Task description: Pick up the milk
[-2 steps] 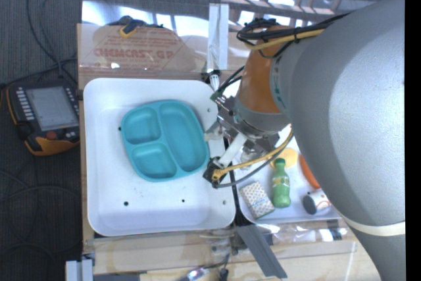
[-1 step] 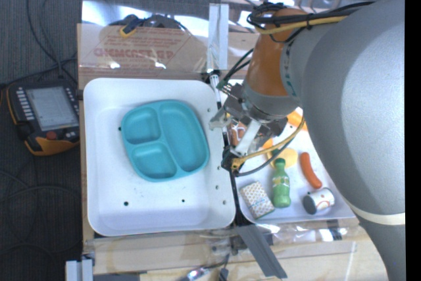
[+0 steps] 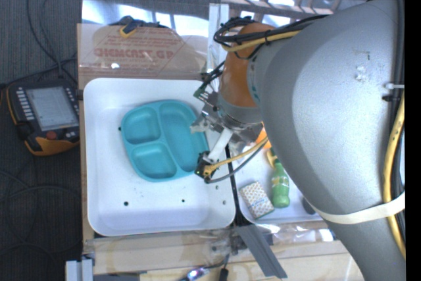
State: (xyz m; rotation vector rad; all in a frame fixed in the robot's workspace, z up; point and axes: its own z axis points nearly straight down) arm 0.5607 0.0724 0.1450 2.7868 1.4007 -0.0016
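The milk (image 3: pixel 256 199) is a small pale carton with a speckled print, lying tilted at the front left of the right bin (image 3: pixel 245 215). My gripper (image 3: pixel 212 139) hangs over the wall between the two bins, by the right edge of a teal plate. It is up and to the left of the milk and well apart from it. The big grey arm covers most of the right bin.
A teal divided plate (image 3: pixel 158 138) lies in the left bin (image 3: pixel 105 194). A green bottle (image 3: pixel 280 185) lies just right of the milk. Cardboard and foil (image 3: pixel 138 52) sit behind the left bin, and a teach pendant (image 3: pixel 43 112) rests on the floor to the left.
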